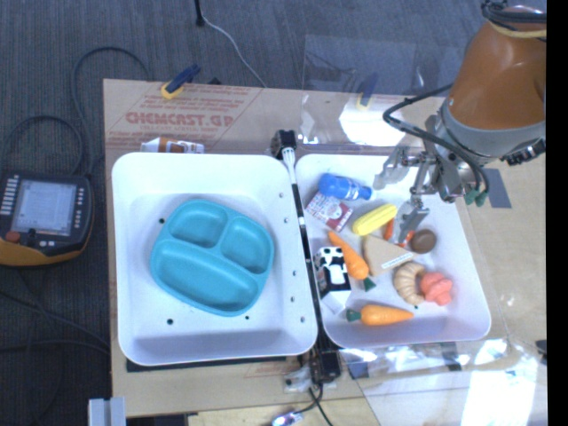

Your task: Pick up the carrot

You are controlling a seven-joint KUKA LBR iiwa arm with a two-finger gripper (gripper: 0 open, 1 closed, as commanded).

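So the arm is leaning in over the right bin [477,302], and the end effector [410,220] hangs low in the far part of it, right over the yellow banana-ish thing [374,218] and just beside a small brown round item [423,240]. Honestly can't tell how far apart it is spread from this angle, and I see nothing gripped in it.

There look to be two carrots in that right bin. One carrot [382,314] lies flat near the bin's near edge, orange with a green stub pointing toward the left bin [133,264]. A second, smaller carrot [350,256] sits closer to the bin's middle, tilted, right next to a black and white block [332,267]. Both are apart from the end effector.

Other clutter in the right bin: a blue bottle [343,187] and a red-and-white packet [326,209] at the far side, a croissant [409,281] touching a pink lump [437,287], and a tan wedge [383,254].

The left bin holds a turquoise divided plate [211,256].
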